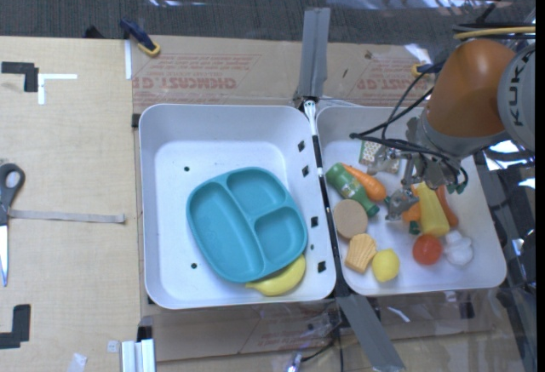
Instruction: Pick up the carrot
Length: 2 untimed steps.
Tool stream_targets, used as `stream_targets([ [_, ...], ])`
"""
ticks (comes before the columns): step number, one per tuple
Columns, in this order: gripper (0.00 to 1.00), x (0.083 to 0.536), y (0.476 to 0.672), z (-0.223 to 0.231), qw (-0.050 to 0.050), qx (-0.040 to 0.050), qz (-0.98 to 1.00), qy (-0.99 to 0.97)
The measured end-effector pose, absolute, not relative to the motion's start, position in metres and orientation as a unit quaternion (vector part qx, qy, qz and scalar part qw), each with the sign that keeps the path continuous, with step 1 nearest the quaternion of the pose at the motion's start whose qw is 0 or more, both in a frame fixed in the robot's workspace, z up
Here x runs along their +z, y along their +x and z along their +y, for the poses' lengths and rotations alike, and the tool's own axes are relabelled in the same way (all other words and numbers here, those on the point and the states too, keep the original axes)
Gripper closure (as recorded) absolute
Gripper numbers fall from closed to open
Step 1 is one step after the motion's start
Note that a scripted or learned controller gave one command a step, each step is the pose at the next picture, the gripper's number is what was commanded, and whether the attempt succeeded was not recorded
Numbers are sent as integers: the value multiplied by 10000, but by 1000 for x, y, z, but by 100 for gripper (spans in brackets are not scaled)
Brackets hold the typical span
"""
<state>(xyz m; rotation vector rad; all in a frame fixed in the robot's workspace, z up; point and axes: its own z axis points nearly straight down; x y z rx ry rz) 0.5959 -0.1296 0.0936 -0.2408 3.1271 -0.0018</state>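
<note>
The carrot (368, 183) is orange and lies slanted in the right bin (485, 277), up against a green vegetable (345, 181) on its left. My gripper (398, 203) hangs low over the bin just right of and below the carrot's tip, beneath the grey arm with its orange band (464, 89). A small orange piece (414, 213) shows right beside the gripper. Nothing can be made out held in it.
Around the gripper in the right bin lie a yellow item (433, 208), a red tomato (427, 249), a white piece (460, 249), a lemon (385, 265), a ridged yellow piece (360, 252) and a tan disc (349, 217). The left bin (162, 191) holds a teal divided plate (247, 224) and a banana (279, 279).
</note>
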Motion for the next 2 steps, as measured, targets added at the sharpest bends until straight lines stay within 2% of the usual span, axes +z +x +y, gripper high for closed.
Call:
stream_targets([
  [1, 100, 105, 599, -129, 64, -19, 9969, -784],
  [2, 0, 105, 599, -129, 64, -17, 9969, -783],
])
